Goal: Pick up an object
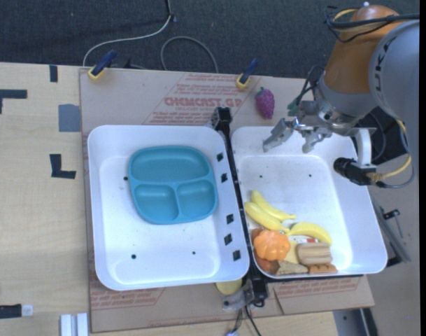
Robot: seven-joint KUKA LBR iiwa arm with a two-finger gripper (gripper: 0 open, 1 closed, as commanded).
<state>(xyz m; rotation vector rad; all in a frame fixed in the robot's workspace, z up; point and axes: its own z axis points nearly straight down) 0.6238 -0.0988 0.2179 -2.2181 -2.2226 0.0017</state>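
Two white bins (101,187): one blue tray (173,185), two bananas (268,215), one orange fruit (271,244); the hand (294,139) hangs released, grasping nothing.

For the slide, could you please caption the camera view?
Gripper with open fingers above right white bin of toy food; sectioned blue plastic plate in left white bin.

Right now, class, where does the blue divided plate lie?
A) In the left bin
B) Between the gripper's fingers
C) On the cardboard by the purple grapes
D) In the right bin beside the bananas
A: the blue divided plate lies flat in the left bin, while the bananas sit in the right bin.
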